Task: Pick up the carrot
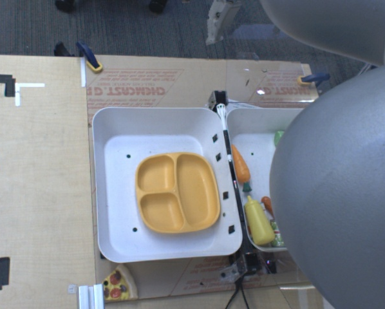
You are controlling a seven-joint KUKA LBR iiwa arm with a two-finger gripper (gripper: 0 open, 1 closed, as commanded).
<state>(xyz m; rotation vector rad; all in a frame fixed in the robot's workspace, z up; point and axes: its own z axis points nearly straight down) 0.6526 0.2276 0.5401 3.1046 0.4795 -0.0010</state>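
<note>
The orange carrot [241, 164] lies along the left wall of the right bin [257, 124], its green stub pointing toward the near side. The grey arm [337, 192] fills the right side of the view and covers most of that bin. The gripper itself is hidden behind the arm's body.
The left bin [109, 172] holds a yellow three-compartment plate [178, 192]. A yellow mustard bottle [257, 222] lies just below the carrot, with a small red-orange item [267, 204] beside it and a green thing [278, 136] at the arm's edge. A toy pizza slice [116, 284] sits outside, front left.
</note>
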